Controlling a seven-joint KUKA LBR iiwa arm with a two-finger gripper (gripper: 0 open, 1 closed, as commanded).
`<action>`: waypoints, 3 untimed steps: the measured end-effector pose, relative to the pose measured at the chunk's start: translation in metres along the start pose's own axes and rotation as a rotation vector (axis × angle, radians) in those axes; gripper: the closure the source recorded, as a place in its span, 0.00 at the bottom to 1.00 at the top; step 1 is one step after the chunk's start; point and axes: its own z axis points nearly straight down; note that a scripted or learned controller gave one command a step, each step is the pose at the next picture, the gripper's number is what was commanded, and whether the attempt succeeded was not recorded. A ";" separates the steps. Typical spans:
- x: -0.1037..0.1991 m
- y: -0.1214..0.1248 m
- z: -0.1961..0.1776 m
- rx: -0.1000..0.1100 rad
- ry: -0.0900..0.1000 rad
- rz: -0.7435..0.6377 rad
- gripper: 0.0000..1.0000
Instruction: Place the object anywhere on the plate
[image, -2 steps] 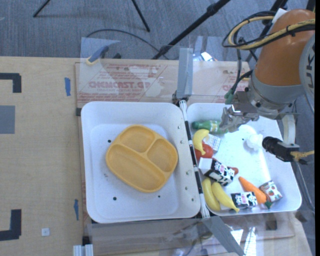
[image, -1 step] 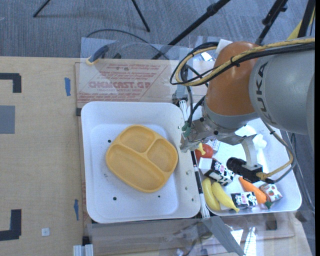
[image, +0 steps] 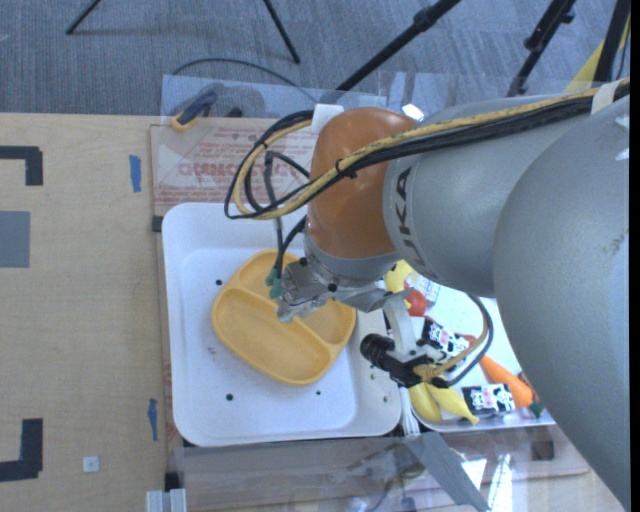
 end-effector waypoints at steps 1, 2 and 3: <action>0.022 -0.002 0.008 0.003 0.000 0.097 1.00; 0.021 -0.001 0.001 0.005 -0.001 0.097 1.00; 0.020 0.000 -0.006 0.007 -0.002 0.096 1.00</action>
